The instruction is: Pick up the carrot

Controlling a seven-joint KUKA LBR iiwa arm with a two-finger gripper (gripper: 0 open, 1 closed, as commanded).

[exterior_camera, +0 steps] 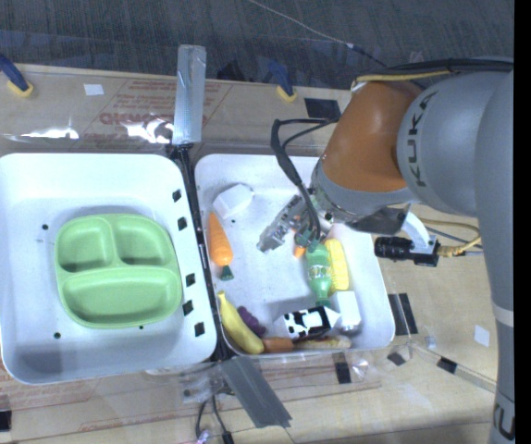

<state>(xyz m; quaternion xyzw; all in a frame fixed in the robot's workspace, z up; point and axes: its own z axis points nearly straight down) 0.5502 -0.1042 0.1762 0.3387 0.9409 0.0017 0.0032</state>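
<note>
The carrot (219, 239) lies ungrasped by the right bin's (373, 276) left wall. The gripper (279, 229) hovers nearby, jaws apparently spread, holding nothing.

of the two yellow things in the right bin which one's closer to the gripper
The corn, lying just right of the green bottle below the gripper; the banana lies far off.
</note>
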